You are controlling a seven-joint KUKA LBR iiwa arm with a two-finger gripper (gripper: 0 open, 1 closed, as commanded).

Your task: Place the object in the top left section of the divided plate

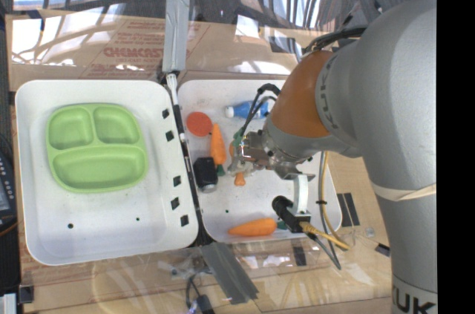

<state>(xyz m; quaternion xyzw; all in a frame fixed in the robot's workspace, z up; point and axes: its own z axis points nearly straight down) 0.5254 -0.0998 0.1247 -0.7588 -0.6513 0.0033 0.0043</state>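
We are hanging our claw [241, 160] low over the right bin [223, 93], just beside a small orange carrot [217, 145] that is lying lengthwise near the bin's left wall; whether the claw is apart or together we cannot tell. The carrot is looking like a light, stiff, smooth plastic toy, so we are judging a pinch across its thicker middle safest. The green divided plate [96, 148] is waiting in the left bin [37, 231].

Green divided plate [96, 149] lies in left bin [30, 231]; carrots [252, 228] in right.
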